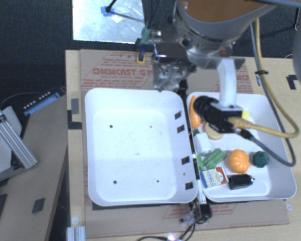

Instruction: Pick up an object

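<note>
Two shallow white bins are seen side by side from above. The left bin (135, 149) holds nothing, and all the objects are gathered in the right bin (278, 182). The grey arm (215, 14) reaches in from the upper right, and the gripper (170, 79) is placed over the far rim, close to the divide between the bins. Whether the gripper is open or closed cannot be told, as it is blurred and partly covered by the wrist; nothing is seen held in it. Every candidate lies toward the near side and to the right of the gripper. Nearest is an orange piece (194, 115) against the dividing wall, half hidden by robot parts. Farther toward the near wall, a green vegetable (212, 158) is laid on a slant, its long axis running from near-left to far-right. Just beside it sits a round orange fruit (239, 160), then a dark green ball (261, 158). A printed packet (213, 176) and a black block (240, 181) are set along the near wall. Small pale items near the divide are too unclear to be named.
</note>
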Controlling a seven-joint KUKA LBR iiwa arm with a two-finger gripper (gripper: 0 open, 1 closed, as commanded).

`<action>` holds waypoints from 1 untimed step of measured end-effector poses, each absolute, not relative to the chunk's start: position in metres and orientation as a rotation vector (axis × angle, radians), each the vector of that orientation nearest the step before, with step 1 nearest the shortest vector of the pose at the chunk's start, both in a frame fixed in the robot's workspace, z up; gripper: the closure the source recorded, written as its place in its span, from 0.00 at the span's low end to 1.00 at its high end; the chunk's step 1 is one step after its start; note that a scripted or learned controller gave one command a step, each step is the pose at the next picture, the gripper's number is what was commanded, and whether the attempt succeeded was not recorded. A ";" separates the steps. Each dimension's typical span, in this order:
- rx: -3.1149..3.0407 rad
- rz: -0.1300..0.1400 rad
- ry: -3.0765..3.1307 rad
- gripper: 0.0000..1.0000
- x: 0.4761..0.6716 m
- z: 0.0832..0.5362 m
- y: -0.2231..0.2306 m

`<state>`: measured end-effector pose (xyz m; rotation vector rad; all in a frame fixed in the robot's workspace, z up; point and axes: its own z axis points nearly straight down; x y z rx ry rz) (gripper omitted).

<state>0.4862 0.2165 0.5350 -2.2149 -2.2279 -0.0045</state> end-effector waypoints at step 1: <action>-2.227 -0.001 -2.217 1.00 0.490 0.535 0.156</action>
